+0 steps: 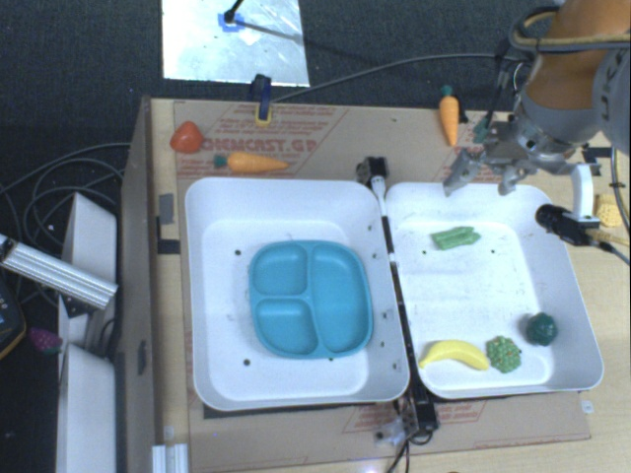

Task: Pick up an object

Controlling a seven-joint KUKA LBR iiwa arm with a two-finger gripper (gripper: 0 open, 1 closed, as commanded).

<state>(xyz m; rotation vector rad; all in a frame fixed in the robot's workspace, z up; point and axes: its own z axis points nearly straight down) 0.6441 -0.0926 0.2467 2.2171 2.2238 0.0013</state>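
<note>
Below the gripper [483, 177], green pea pod [455, 236], apart

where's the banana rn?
In the camera view, the banana lies near the front edge of the right bin, just left of the light green bumpy toy.

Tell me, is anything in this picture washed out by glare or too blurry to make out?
In the camera view, the shiny silver sheet beyond the bench glares bright; the two-finger gripper looks soft and smeared; the blue divided plate and yellow toy banana read clearly under even light with faint shadows.
</note>
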